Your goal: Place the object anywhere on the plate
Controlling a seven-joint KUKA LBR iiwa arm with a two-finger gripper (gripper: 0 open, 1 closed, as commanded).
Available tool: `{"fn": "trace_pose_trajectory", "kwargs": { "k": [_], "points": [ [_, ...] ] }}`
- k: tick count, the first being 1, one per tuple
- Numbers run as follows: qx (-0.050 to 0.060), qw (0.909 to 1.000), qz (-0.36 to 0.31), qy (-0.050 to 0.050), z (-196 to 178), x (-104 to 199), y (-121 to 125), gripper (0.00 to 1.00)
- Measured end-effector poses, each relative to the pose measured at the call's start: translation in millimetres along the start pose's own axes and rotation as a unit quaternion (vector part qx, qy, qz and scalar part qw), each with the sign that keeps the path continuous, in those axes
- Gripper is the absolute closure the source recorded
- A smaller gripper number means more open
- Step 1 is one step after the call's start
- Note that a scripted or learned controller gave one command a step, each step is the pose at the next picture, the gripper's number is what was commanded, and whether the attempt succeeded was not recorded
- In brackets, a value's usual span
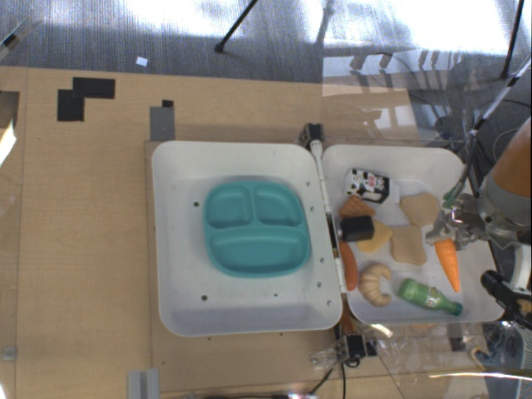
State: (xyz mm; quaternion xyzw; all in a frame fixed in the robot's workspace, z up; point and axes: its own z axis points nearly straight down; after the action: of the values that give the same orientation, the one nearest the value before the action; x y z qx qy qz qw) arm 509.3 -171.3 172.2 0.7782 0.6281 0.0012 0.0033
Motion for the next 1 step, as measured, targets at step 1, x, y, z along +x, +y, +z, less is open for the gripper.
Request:
{"fn": "trace_pose_trajectory", "kwargs": {
  "k": [1],
  "points": [
    [-0.005, 0.9999, 0.013, 0.004, -63.7, 104.6, 24.0, 1.00]
  ]
}}
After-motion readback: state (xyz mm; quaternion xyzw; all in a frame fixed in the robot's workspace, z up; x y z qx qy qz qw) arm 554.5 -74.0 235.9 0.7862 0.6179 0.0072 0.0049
